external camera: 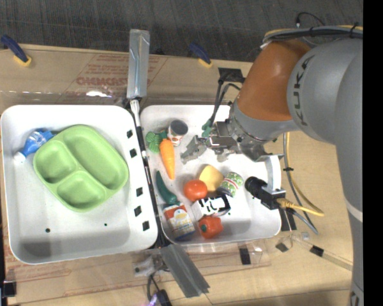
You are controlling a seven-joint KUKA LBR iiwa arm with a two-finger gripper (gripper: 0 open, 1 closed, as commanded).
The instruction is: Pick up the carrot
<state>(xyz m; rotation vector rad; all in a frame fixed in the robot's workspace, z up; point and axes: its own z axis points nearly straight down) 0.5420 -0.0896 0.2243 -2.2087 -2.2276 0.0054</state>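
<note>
Two white bins sit side by side on the bench (345, 190). Inside the right bin (268, 217), the carrot (168, 158) lies near its left wall. My gripper (195, 150) hovers just beside it, empty, fingers apart.

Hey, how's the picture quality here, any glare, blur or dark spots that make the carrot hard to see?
Camera view: the carrot is sharp and evenly lit, bright orange against the white right bin; glare streaks the clear sheet above the left bin; the tool looks slightly soft and sits in the arm's shade, so its fingers are hard to read.
</note>
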